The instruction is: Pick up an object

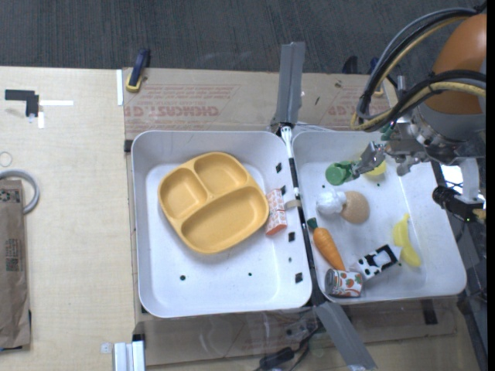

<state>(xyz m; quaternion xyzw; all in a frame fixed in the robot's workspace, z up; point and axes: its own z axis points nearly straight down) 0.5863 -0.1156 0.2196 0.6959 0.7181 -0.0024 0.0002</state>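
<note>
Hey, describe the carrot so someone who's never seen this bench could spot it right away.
Look at the right bin of the two white ones. Near its left wall, below the white-and-tan mushroom toy and above the small can, lies the carrot. It is the bin's one orange, tapered piece, with a small green top pointing up and left.

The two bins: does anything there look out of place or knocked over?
The small can lies on its side in the right bin, near its front corner. The orange-and-white packet leans against the yellow divided plate in the left bin. Nothing looks spilled.
</note>
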